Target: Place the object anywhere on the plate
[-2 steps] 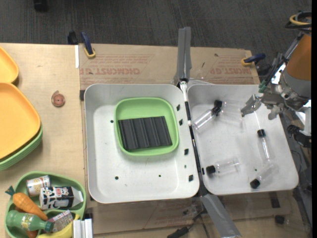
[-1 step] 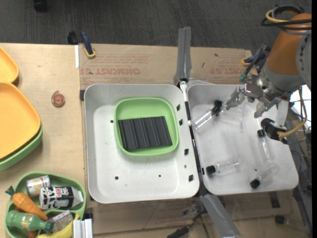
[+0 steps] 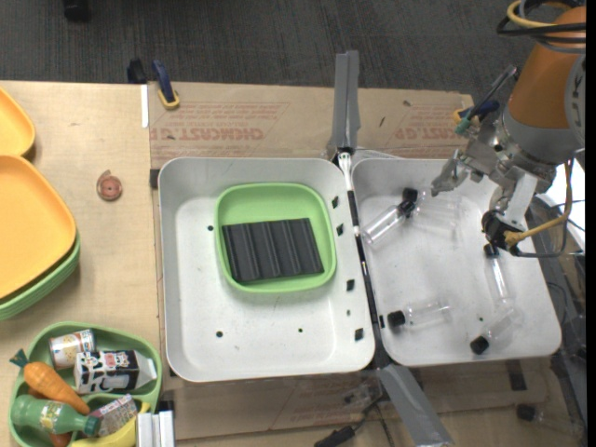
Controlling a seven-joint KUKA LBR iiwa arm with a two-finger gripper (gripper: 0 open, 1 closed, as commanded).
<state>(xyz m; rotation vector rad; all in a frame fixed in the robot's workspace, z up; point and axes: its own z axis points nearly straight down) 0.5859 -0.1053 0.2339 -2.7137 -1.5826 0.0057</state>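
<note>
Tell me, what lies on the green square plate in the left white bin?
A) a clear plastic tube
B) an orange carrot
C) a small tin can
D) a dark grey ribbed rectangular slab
D: a dark grey ribbed rectangular slab lies flat inside the green square plate in the left white bin.
</note>
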